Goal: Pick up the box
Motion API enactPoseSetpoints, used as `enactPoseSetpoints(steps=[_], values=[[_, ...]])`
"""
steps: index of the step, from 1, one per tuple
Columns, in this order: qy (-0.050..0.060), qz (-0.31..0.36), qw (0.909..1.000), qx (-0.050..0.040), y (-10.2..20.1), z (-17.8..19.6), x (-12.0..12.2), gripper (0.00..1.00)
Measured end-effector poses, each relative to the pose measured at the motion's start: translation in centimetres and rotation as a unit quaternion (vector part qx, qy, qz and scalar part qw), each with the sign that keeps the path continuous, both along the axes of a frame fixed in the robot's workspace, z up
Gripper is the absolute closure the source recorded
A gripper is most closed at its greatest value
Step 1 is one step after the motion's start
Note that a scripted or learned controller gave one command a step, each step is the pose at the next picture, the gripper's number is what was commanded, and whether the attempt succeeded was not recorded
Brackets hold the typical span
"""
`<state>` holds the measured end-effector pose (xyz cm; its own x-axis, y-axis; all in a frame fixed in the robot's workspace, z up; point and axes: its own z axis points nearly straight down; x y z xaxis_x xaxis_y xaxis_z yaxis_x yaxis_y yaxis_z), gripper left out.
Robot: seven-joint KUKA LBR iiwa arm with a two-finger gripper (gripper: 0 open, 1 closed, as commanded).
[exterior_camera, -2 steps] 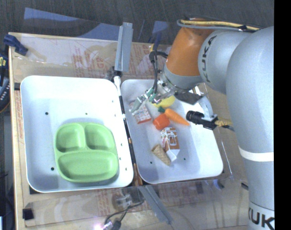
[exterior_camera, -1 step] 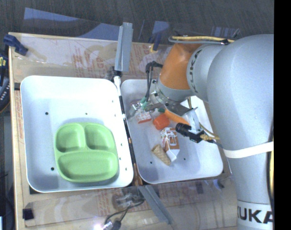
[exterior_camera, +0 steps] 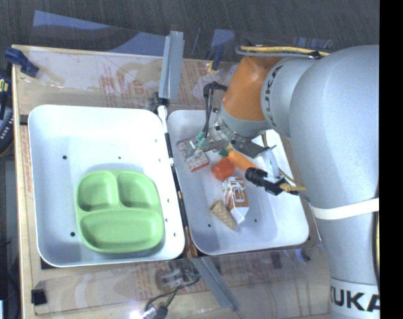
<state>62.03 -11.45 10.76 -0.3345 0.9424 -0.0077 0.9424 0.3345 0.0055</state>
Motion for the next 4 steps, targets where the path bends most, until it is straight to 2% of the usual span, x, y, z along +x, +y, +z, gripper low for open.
enactPoseSetpoints(steps=[1,2,3,4], values=[[0.004,0.023,0.9997,0.0028,10.1,18.6,-0.4,1.00],[0.004,0.023,0.9997,0.0028,10.1,18.6,-0.4,0.00],[0.006,0.034,0.9994,0.0031,4.3,15.9,0.5,0.00],[0.006,0.072,0.9974,0.0029,0.2,5.3,0.3,0.00]])
